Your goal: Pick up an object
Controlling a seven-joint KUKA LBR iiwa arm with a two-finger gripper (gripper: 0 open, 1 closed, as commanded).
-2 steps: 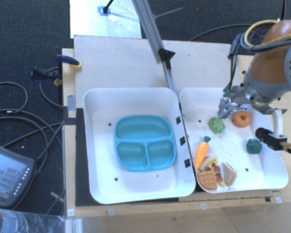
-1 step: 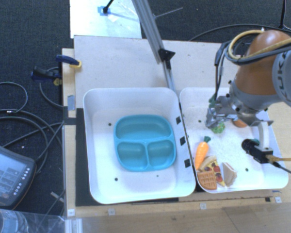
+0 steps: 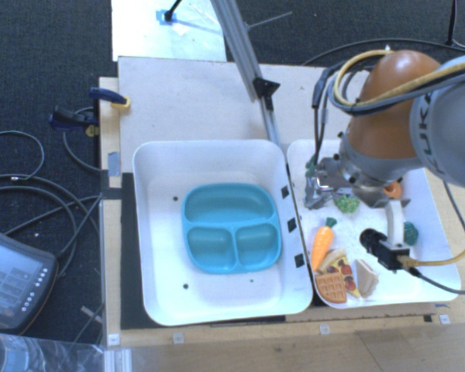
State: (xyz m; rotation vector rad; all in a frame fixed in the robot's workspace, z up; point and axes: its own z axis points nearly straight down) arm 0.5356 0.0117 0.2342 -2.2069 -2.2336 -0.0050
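Toys crowd the right bin (image 3: pixel 434 277). I cannot tell my tool's (image 3: pixel 319 189) state; it hangs near the broccoli (image 3: pixel 346 204), carrot (image 3: pixel 322 246) at six o'clock. Risk: grabbing nothing, or clipping the wall.

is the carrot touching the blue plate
Apart. In the camera view the carrot lies in the right bin, the blue plate in the left bin, with the bin walls between them.
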